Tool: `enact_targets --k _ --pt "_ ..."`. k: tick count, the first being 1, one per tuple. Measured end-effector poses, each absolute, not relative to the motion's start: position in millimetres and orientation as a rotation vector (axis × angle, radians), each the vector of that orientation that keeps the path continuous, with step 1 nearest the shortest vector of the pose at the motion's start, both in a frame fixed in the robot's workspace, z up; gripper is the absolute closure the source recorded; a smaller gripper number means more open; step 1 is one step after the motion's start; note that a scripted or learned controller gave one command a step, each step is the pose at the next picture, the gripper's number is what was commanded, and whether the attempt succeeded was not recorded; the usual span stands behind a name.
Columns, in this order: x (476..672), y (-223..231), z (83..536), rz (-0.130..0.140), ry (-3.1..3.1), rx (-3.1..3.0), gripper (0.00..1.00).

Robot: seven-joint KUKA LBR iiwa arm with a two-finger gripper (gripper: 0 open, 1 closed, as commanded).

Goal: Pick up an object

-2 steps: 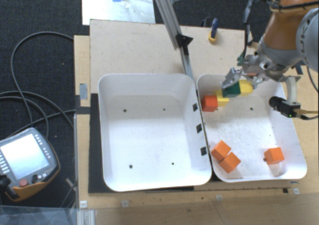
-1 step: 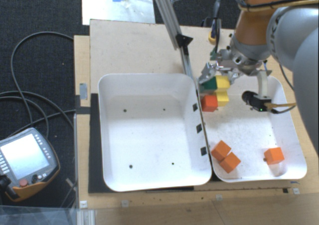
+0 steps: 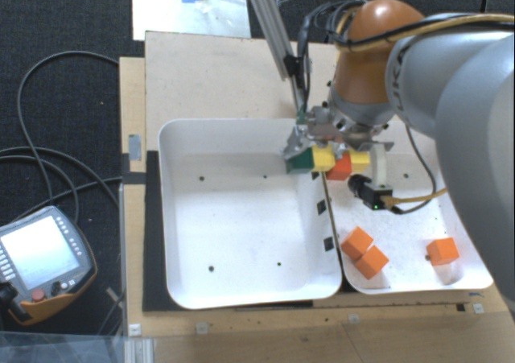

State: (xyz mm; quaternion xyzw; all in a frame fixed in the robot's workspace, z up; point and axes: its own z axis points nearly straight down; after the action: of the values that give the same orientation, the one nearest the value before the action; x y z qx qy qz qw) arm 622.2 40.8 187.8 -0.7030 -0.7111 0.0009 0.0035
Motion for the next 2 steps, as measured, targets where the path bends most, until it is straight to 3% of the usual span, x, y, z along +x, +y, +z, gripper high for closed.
enact_targets --k 1,2 --pt "624.0 37.8 195.7 -0.001 -2.226 -2.215 1.0" --pt "617.0 86.7 189.5 0.0 -2.23 -2.208 1.0"
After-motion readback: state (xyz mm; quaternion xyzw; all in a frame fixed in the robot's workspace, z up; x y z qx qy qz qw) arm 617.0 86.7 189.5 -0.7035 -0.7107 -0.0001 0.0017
